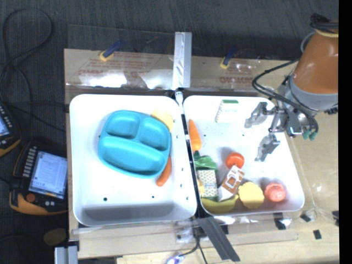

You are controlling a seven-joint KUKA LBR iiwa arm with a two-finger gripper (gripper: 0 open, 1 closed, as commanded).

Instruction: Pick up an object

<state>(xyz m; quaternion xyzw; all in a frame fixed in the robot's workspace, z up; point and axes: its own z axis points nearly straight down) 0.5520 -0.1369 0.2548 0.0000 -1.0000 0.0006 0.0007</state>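
Observation:
My gripper (262, 132) hangs over the right bin (286, 164), toward its right side, with the two fingers spread open and nothing between them. Below it in that bin lie a small red-orange tomato (235, 160), a white and orange carton (232, 181), a yellow lemon (251, 194), a red tomato (275, 191), a banana (219, 204), a green-topped carton (206, 177) and a carrot (194, 135). A white card with green print (226, 110) lies at the bin's back.
The left bin (82, 164) holds a blue divided plate (135, 142), a yellow piece (163, 117) at the plate's back right and an orange carrot (164, 172) at its front right. A raised divider (186, 147) separates the two bins.

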